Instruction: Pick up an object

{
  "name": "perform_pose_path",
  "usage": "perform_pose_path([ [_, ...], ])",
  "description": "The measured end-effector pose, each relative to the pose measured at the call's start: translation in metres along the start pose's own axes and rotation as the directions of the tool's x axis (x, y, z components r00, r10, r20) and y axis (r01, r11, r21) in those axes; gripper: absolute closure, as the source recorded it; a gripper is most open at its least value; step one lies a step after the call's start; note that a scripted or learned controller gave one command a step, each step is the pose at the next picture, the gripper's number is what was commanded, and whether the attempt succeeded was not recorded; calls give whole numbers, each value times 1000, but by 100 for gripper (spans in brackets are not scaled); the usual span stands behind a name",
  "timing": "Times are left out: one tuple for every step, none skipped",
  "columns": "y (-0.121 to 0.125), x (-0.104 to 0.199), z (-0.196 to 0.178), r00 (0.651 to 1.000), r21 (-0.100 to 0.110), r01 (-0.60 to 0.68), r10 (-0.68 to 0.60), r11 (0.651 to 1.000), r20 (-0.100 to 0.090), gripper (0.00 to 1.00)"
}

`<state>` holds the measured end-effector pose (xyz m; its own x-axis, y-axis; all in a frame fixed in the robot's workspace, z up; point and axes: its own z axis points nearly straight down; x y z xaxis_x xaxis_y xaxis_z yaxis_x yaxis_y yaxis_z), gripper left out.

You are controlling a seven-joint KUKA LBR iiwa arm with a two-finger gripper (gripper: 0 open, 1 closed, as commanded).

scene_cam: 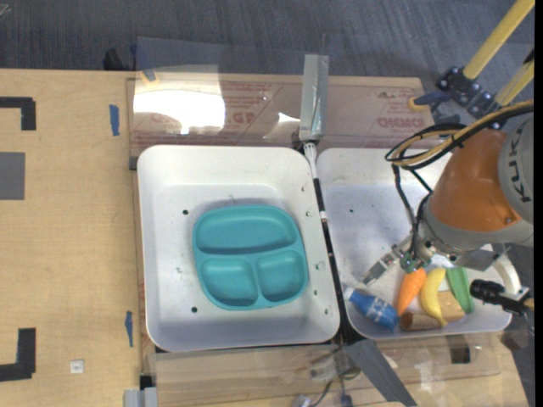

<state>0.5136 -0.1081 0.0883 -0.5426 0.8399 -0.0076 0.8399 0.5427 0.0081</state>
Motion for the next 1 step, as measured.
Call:
perform_pose_path([
  [2, -68, 1, 981, 3, -192, 192, 981, 0, 0],
])
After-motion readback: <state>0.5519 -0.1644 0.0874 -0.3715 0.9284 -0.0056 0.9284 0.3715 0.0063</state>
